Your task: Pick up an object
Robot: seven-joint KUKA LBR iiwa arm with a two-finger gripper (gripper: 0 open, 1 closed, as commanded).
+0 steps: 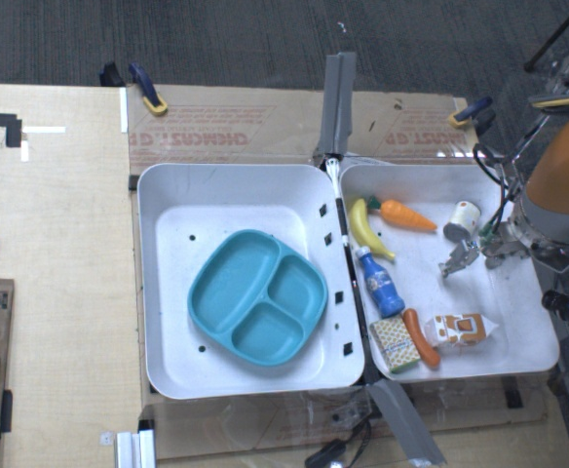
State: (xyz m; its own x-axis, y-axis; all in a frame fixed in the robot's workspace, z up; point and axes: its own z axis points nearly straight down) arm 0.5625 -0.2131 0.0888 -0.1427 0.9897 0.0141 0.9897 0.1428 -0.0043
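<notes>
My gripper (457, 259) hangs over the middle of the right bin (518, 359), with the arm reaching in from the right. Its fingers stand open over bare bin floor, with nothing between them. A small white cup (463, 218) lies on its side just above the gripper. A carrot (407, 216) and a banana (366, 230) lie to the upper left. A blue bottle (381, 285) rests by the left wall. Lower down lie a sausage (421, 337), a green cracker box (393, 345) and a small milk carton (459, 330).
The left bin (168, 359) holds a teal divided plate (256, 296). A grey post (338, 105) stands above the divider between the bins. Clamps sit on the cardboard behind the bins. Cables and the arm's body crowd the right bin's right side.
</notes>
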